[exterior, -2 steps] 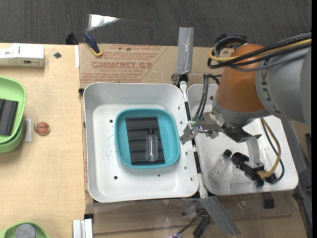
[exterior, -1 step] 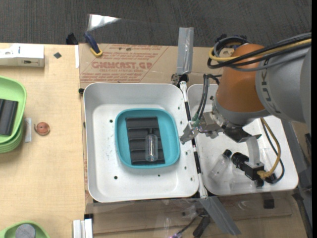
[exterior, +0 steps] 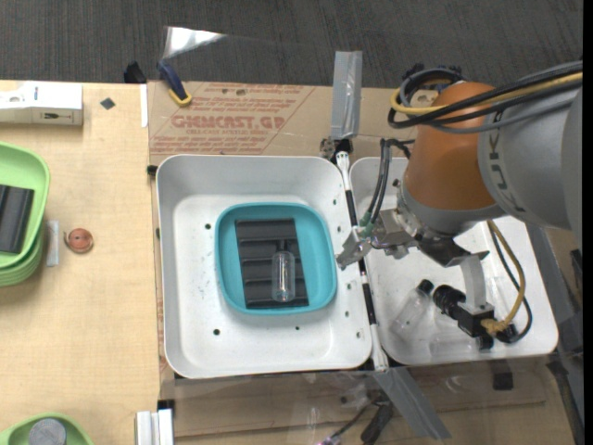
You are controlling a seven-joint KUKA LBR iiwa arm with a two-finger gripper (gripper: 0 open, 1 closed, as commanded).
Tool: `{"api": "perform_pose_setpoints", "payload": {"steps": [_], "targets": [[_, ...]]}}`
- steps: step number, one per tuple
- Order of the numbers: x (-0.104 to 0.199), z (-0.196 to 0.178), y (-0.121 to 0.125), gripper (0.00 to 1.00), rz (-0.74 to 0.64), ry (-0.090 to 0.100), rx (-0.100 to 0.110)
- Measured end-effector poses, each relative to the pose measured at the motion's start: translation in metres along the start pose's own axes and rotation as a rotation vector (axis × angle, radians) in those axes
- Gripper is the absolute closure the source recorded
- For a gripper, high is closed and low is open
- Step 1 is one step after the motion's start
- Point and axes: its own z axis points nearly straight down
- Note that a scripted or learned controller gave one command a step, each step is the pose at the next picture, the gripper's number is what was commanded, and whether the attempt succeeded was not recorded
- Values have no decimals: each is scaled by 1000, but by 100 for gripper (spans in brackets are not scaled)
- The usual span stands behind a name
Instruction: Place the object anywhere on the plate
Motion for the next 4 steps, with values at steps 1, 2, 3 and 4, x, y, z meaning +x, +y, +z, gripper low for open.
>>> {"api": "perform_pose_setpoints", "payload": {"steps": [1,2,3,4], "targets": [[0,0,0,0,0,0,0],[0,0,0,0,0,0,0],[0,0,0,0,0,0,0],[0,0,0,0,0,0,0]]}}
